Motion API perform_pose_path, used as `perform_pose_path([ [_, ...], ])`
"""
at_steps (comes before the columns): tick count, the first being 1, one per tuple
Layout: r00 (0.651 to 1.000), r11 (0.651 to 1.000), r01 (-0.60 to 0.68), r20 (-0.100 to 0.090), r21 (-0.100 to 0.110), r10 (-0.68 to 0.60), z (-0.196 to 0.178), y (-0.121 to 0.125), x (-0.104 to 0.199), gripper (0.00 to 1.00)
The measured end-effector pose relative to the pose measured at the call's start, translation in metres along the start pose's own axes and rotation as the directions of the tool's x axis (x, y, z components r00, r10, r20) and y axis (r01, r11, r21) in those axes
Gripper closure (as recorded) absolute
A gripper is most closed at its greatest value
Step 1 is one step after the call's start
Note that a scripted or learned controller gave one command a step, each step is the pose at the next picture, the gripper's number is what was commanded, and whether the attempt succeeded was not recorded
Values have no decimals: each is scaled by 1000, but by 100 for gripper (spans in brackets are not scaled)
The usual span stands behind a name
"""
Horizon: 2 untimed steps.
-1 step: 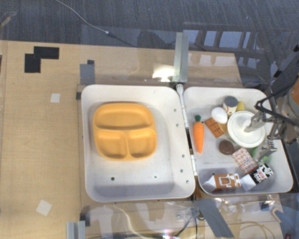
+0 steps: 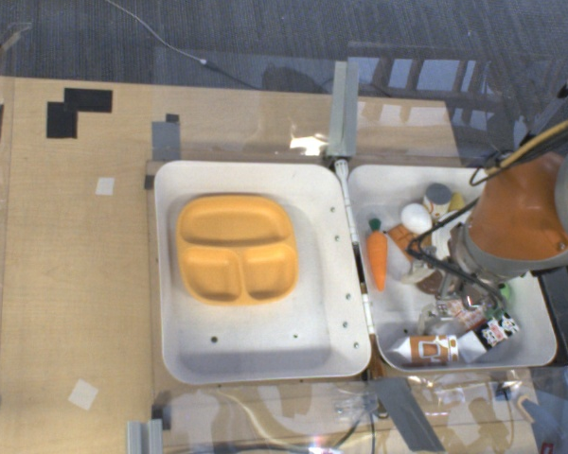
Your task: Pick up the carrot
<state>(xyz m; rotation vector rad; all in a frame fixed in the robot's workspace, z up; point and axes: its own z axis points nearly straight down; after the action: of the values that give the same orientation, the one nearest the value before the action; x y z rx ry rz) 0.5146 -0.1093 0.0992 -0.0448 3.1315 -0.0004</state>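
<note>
The carrot (image 2: 378, 258), orange with a green top, lies lengthwise along the left wall of the right bin (image 2: 540, 353), its green end pointing to the back. My arm comes in from the right, and its orange band (image 2: 519, 218) hangs over the bin's right half. The gripper (image 2: 452, 303) points down into the clutter right of the carrot, roughly a carrot's length away from it. The arm's body hides most of the gripper, and nothing shows as held.
The right bin also holds a white egg-shaped item (image 2: 416, 218), a grey-capped item (image 2: 438, 195), an orange-labelled bottle (image 2: 434, 350) and a small printed box (image 2: 498, 329). A yellow divided plate (image 2: 237, 249) sits in the left bin (image 2: 265, 362). A metal divider (image 2: 341, 112) stands behind the bins.
</note>
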Motion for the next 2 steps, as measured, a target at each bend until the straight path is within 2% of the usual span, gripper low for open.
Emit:
perform_pose_path([
  [1, 976, 976, -217, 10, -1, 217, 9, 17, -76, 0],
  [2, 997, 997, 74, 6, 2, -74, 10, 7, -122, 0],
])
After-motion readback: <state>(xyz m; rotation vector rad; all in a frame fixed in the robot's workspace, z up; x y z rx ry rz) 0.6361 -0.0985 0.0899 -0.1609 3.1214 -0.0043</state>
